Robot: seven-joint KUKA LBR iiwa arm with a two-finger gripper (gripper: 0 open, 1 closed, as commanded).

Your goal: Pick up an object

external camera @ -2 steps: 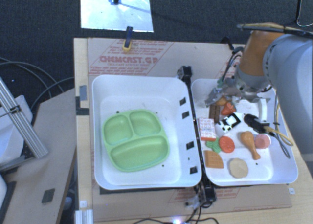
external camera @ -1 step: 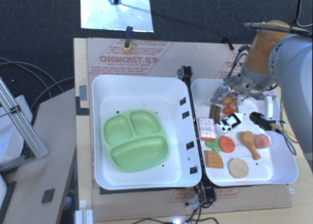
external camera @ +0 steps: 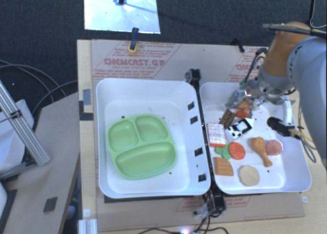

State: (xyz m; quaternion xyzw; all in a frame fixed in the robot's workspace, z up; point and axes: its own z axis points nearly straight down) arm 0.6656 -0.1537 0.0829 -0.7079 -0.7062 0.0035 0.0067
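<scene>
My gripper [external camera: 240, 101] hangs low over the far part of the right bin [external camera: 296, 177], reaching in from the right. Right under it lies a small orange-red toy piece [external camera: 243, 110], and a brown block [external camera: 227, 118] leans just to its left. A black-and-white piece [external camera: 240, 127] sits a little nearer the camera. Whether anything is between the gripper's tips is hidden from this angle.
Further toy foods lie in the right bin: a red-striped white pack [external camera: 216, 135], a red slice [external camera: 236, 150], a green piece [external camera: 223, 151], a drumstick [external camera: 260, 149], a pink round [external camera: 274, 147], a tan cracker [external camera: 223, 166], a beige disc [external camera: 249, 175]. The left bin [external camera: 117, 92] holds a green divided plate [external camera: 141, 146].
</scene>
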